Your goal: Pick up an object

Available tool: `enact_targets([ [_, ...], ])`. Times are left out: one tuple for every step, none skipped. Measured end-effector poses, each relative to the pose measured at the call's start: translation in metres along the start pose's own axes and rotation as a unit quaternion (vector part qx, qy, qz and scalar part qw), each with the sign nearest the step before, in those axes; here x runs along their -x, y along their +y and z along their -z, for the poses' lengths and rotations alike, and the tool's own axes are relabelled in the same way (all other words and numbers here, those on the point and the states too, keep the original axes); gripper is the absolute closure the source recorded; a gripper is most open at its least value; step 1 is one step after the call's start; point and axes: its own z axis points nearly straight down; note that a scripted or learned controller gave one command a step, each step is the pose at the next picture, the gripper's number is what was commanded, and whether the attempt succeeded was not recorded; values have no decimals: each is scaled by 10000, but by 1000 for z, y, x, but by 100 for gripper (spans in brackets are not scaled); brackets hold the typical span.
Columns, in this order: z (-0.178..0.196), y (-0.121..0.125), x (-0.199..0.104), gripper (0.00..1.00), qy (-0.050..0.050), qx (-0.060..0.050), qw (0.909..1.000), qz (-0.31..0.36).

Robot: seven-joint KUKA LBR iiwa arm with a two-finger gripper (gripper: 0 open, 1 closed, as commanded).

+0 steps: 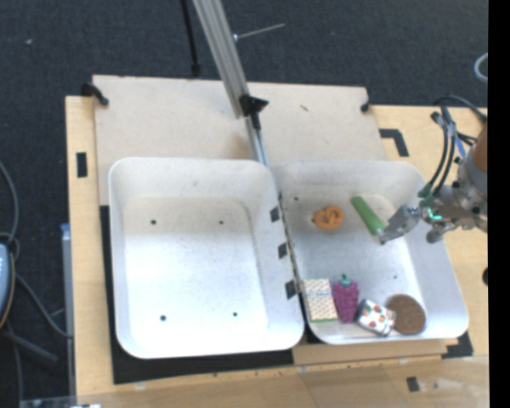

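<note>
The right bin [425,253] holds six small items; the gripper [399,225], jaw state unclear, touches the green stick [366,214].

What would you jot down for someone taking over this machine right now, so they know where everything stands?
Gripper: low over the right bin, tip right beside the lower end of the green stick. I can't tell from this view whether it has a grip on anything.

Things, all in the right bin: orange lump near the middle; along the near edge, a pale box, a purple piece, a spotted can and a brown disc.

Done: arm brought down next to the green stick.
Left: nothing looks lifted yet; the pick-up remains to be done.
</note>
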Motion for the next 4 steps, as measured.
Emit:
enact_targets([
  [-60,-5,4,0,-4,-32,10000,-9],
  [-104,-10,2,0,-4,-29,10000,-12],
  [-165,-5,0,0,-2,-37,10000,-17],
  [-151,-2,1,100,0,16,10000,-47],
])
